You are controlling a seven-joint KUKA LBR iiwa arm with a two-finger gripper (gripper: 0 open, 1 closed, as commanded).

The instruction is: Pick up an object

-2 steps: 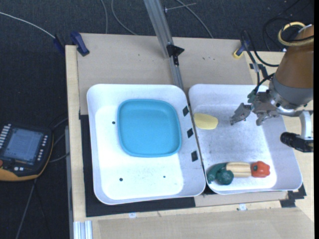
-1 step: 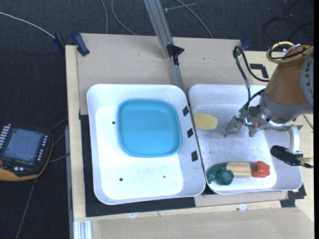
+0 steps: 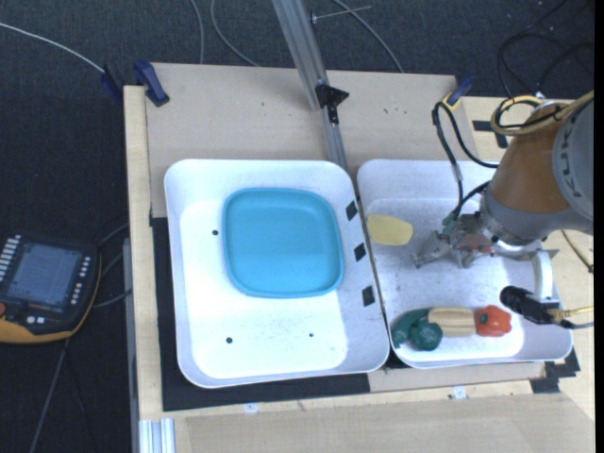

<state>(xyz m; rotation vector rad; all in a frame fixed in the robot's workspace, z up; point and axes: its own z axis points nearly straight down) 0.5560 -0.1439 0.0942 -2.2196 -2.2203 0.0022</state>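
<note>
1. The hand [image 3: 451, 245] hangs low over the middle of the right bin [image 3: 415, 185], at the end of the grey arm [image 3: 547, 177] that reaches in from the right. I cannot tell what state it is in; the metal parts blur together against the white floor, and nothing shows between them.

2. Candidates lie in the right bin: a pale yellow flat piece [image 3: 389, 229] near the bin's left wall, just left of the hand, and a row along the near wall made of a green lump [image 3: 417, 332], a tan stick-shaped piece [image 3: 453, 321] and a red round piece [image 3: 493, 321], which seem to touch end to end.

3. The left bin [image 3: 193, 281] carries a blue square plate [image 3: 283, 242], well apart from the hand.

4. The yellow piece lies closest. It looks thin, light and probably rigid plastic, so it is likely to slide on the smooth floor; a pinch across its narrow width suits it better than a push from above.

5. The near-wall pieces look like small toy foods, light and stiff. The tan stick offers straight sides for a grip across its middle, though the wall and neighbours crowd it.
</note>
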